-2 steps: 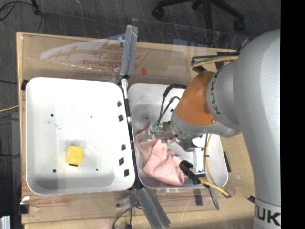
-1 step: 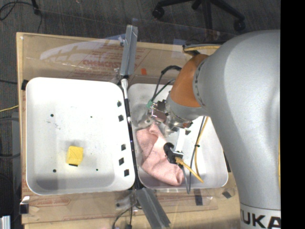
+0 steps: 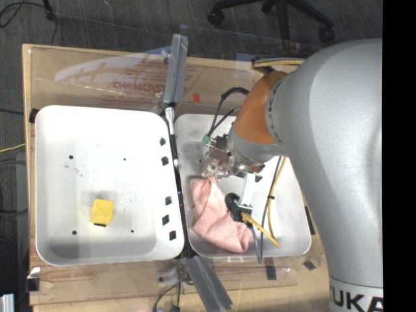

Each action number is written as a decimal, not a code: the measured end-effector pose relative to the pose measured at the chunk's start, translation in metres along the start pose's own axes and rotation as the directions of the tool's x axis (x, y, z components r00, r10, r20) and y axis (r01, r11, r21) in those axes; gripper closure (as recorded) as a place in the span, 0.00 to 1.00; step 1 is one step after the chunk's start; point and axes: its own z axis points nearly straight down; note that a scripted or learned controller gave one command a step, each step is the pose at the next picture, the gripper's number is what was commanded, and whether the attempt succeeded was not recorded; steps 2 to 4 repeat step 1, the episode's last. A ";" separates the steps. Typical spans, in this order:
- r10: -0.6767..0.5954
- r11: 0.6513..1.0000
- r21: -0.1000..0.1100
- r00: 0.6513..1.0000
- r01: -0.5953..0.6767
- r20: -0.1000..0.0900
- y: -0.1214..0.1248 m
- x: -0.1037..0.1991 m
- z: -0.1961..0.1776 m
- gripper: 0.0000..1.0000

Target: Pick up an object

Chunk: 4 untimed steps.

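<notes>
Dark grey carpet surrounds a brown board bench bearing two shallow white plastic bins.

Landmark: the crumpled pink cloth, soft and loosely folded, lying in the right bin against its inner wall.

The gripper on the grey arm sits just beyond the cloth's far edge, near or touching it. Whether it is open or closed cannot be told, and nothing is seen held.

A small yellow square block, sponge-like in texture, lies well to the left of the cloth, in the left bin.

Risks, as judged:
- The limp fabric may bunch or slip free, so the gripper closes on nothing.
- The bin wall beside the cloth may obstruct a descent.
</notes>
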 end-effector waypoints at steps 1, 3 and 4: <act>-0.070 0.998 -0.005 0.998 0.070 0.001 0.033 0.023 -0.128 1.00; -0.070 0.998 -0.005 0.998 0.070 0.001 0.033 0.023 -0.128 1.00; -0.070 0.998 -0.005 0.998 0.070 0.001 0.033 0.023 -0.128 1.00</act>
